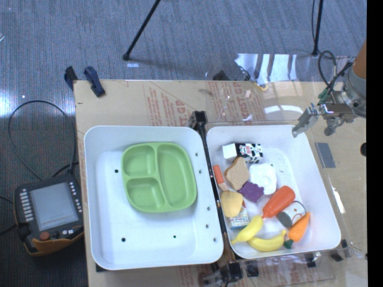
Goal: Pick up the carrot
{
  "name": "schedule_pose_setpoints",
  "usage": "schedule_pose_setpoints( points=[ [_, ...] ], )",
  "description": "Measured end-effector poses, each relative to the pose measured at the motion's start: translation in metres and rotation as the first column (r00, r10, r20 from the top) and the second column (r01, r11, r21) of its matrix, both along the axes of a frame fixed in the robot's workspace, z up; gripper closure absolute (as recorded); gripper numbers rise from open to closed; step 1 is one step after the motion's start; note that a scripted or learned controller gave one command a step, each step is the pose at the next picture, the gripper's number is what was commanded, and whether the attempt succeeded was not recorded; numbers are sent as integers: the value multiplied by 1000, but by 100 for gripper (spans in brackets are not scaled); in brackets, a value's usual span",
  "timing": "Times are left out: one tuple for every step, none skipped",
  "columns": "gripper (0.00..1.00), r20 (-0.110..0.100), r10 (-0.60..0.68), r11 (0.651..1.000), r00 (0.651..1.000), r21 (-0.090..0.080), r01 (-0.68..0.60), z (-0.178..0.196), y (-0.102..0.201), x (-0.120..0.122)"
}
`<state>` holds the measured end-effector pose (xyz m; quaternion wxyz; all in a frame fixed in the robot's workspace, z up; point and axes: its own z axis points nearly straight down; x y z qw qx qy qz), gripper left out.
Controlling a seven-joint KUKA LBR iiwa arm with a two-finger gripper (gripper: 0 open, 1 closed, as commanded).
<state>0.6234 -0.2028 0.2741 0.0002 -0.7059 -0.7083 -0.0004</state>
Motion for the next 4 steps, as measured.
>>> schedule_pose_setpoints(
  points=[
    [0, -8, 124, 992, 992, 3, -124, -55, -8, -77],
    [0, -3, 437, 899, 899, 5, -437, -134, -6, -138],
    [0, 8, 540, 842, 842, -12, -540, -183, -6, -142],
    [100, 12, 529, 849, 849, -14, -529, -172, -7, -142]
  ],
)
